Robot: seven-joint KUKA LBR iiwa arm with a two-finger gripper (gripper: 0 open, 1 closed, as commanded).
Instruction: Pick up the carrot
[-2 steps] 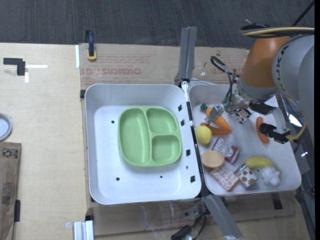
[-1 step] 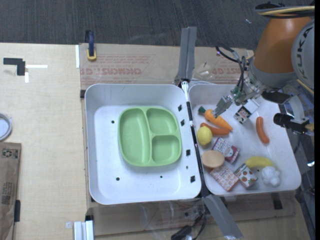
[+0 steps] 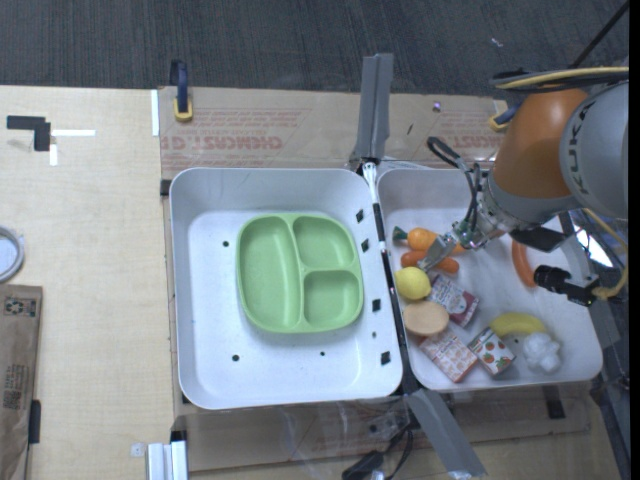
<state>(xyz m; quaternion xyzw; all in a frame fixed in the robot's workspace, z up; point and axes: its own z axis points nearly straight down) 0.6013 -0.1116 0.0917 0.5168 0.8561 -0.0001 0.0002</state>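
the carrot lies in the right bin, close to its left wall and just above the lemon; it looks like a small toy piece, likely light, rigid and smooth enough to slip, so a hold across its thicker orange middle seems safest. the gripper is down right beside it, and whether it is spread or pinching anything i cannot tell. room is tight, with the bin wall on one side and the lemon and the snack packets crowding below, though upward is free.
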